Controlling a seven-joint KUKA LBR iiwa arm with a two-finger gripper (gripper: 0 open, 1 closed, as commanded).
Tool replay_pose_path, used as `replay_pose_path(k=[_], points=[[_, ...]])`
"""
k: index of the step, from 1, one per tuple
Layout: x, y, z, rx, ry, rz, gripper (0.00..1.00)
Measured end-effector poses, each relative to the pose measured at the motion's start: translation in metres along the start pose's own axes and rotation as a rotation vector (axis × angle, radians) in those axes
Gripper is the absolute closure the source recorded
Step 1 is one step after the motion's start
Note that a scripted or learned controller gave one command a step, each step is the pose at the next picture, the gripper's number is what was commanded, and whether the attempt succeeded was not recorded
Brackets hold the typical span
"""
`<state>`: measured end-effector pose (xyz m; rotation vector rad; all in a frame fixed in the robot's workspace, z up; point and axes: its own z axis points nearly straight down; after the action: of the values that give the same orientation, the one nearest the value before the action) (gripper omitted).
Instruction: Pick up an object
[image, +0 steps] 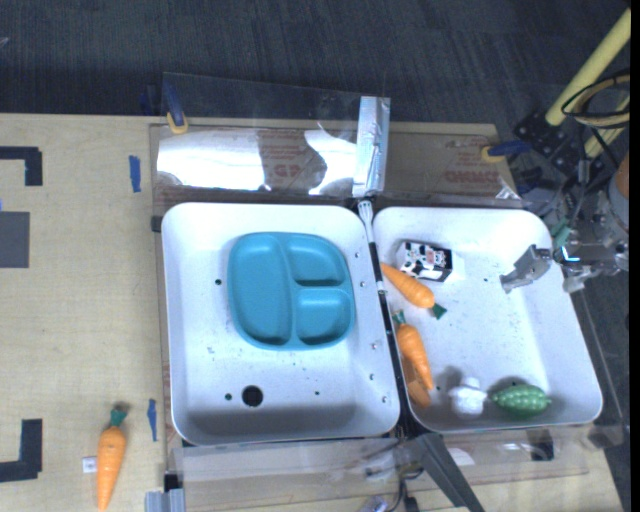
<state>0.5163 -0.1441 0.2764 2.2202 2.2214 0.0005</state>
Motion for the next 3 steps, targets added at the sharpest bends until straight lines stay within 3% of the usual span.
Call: replay_pose_path(k=[1,2,3], points=[[0.058,0.005,0.096,0.009,0.003,0.016,0.00],[0.056,0.006,0.092,0.002,0.001,0.019,0.00],[0.043,0.054,0.187,-0.004,0.000,-0.125,0.00]])
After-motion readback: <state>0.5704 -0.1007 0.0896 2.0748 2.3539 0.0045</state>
